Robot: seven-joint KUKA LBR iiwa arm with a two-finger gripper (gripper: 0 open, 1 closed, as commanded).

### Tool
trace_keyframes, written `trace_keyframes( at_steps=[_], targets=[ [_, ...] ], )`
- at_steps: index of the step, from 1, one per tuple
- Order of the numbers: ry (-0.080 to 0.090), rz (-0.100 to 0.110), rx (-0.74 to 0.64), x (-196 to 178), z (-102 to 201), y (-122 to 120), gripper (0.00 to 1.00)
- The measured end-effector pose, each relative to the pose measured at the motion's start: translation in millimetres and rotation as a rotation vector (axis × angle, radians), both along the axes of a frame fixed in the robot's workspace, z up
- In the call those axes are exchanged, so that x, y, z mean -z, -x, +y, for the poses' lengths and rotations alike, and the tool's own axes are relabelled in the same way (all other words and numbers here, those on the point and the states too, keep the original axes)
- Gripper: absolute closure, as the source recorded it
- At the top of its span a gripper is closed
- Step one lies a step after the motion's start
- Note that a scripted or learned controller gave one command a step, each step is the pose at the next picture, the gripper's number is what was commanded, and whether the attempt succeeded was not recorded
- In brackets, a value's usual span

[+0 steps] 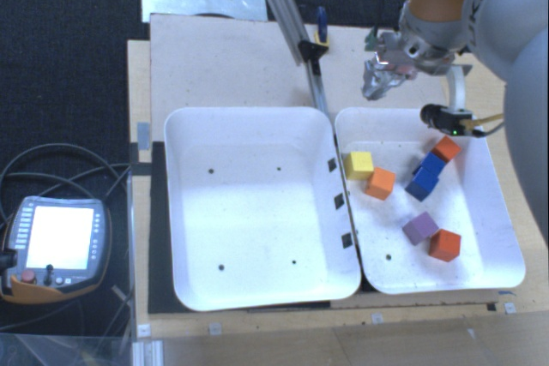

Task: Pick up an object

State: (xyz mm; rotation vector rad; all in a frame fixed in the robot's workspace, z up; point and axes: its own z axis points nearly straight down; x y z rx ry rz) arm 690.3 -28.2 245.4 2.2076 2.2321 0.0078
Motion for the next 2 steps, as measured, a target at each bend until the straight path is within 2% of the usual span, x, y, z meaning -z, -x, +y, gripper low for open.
trace_keyframes(
  at_steps=[1,2],
  targets=[
    [0.0,0.001,0.0,-7.7,52.3,-0.2,1.0],
    [-0.001,0.004,-0.001,3.7,115.5,1.7,1.0]
  ],
)
